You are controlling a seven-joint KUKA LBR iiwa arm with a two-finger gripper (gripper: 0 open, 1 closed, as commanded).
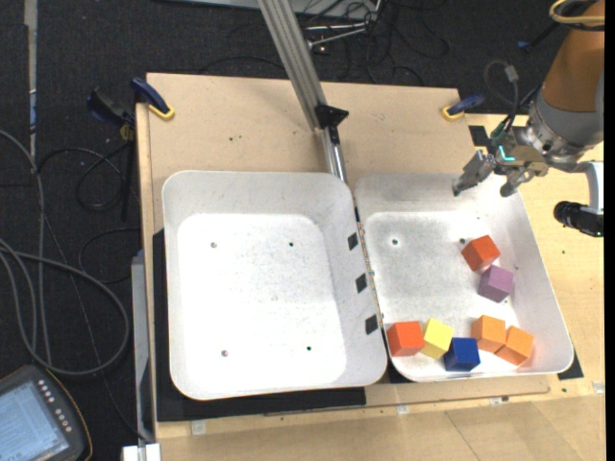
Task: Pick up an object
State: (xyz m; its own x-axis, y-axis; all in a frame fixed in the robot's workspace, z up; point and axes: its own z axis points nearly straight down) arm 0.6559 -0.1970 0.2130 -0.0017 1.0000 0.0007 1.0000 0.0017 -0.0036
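My gripper [488, 180] hangs over the far right corner of the right bin [423, 238], its two fingers spread apart and nothing between them. Well below it in that bin lie several blocks: an orange block [480, 252], a purple block [497, 282], a red-orange block [405, 337], a yellow block [437, 337], a blue block [462, 353], and two orange blocks [504, 337] by the near right corner. The nearest one, the orange block, lies clear of the fingers, toward the near side.
The left bin [255, 281] sits beside the right one, sharing a middle rim. A slanted metal pole [298, 51] runs from the top down to the bins' far junction. Blue and yellow clamps [154, 99] grip the wooden bench's far corners.
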